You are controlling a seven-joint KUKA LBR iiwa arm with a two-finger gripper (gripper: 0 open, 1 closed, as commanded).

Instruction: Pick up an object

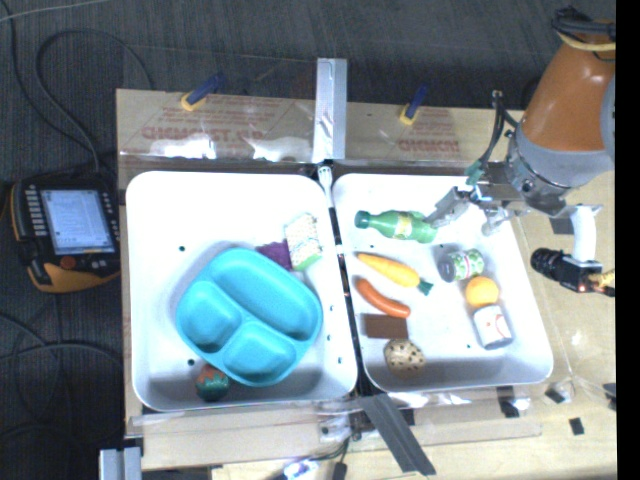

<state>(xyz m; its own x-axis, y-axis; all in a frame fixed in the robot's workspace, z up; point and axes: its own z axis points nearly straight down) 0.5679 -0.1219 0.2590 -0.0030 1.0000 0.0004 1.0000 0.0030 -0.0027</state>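
Task not yet accomplished, by the look of it. The end effector (468, 206) hangs over the right bin's (535, 363) upper corner, fingers apart and clamped on nothing. The green bottle (396, 225) lies just beside it, unlifted; approach, closure and lift remain.

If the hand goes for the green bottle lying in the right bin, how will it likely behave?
The green bottle lies on its side, so a nudge would probably roll it. Its rounded, shiny-looking body may slip between fingers. It looks like a toy, so likely light and stiff. The hand is just to its right.
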